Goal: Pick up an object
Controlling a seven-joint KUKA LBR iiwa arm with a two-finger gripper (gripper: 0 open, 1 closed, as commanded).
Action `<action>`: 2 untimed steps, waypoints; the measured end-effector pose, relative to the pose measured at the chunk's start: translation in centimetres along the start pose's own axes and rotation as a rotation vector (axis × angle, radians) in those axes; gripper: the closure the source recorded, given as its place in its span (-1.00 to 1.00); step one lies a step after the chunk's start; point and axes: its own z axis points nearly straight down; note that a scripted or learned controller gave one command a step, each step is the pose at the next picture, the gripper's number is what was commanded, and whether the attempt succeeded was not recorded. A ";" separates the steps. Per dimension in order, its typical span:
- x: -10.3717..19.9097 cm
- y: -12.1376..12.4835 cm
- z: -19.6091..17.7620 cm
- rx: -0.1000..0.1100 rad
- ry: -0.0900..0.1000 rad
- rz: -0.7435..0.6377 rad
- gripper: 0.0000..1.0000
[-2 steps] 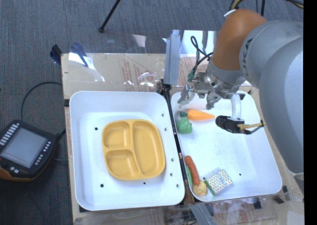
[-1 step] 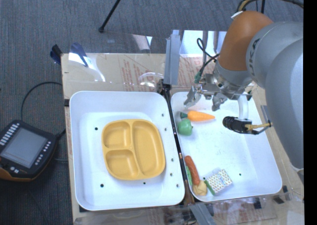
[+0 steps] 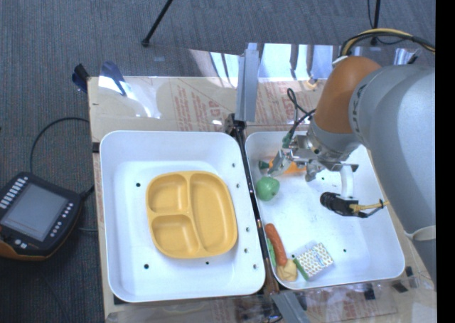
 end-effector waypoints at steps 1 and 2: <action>6.4 -0.2 -10.4 -0.019 0.001 -0.120 -1.00; 1.0 0.1 0.0 -0.006 0.001 -0.024 -1.00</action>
